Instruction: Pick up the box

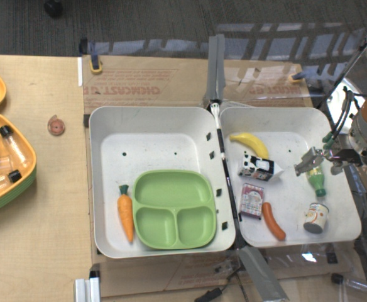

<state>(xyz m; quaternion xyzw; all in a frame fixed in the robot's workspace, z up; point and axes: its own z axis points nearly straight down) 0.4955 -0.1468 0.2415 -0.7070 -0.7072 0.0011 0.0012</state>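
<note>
Now, hand hovers at right side of right bin, just above green bottle; how far open, cannot tell; nothing seen in its grip. Box lies flat near bin's left wall, between milk carton and sausage. Banana farther back, can front right.
</note>
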